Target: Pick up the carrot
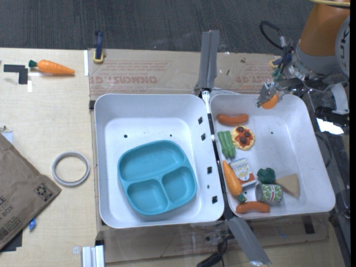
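An orange carrot [231, 178] with a green stub lies lengthwise in the right bin [289, 127], by its left wall, among other toy food. A second carrot [53, 67] rests on the bench at the far left, outside both bins. My gripper [268, 98] hangs over the right bin's far rim, well away from both carrots. Its dark fingers are shut on a small orange object [270, 102], whose shape I cannot make out.
The right bin also holds two sausages [232, 118], a green pod [226, 143], a pizza piece [243, 138], a small carton [242, 169], broccoli [266, 175], a can [270, 193] and a wedge [289, 185]. A blue divided tray [158, 177] sits in the left bin [111, 121]. A tape ring [70, 168] lies on the bench.
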Robot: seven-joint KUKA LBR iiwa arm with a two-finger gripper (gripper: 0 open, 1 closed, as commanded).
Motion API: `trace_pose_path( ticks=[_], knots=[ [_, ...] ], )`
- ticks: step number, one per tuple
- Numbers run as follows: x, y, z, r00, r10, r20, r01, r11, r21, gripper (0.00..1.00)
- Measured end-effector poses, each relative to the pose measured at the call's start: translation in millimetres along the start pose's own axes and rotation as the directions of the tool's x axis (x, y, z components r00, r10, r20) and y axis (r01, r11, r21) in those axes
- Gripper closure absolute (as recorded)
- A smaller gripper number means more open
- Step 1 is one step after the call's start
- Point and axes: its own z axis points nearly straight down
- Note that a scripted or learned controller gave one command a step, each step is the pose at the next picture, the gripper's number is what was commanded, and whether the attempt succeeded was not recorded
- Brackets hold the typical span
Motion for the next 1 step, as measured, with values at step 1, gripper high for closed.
trace_pose_path(
  ticks=[1],
  knots=[
    [63.3, 15.0, 14.9, 0.98, 0.197, 0.0, -0.197, 0.98, 0.002, 1.0]
  ],
)
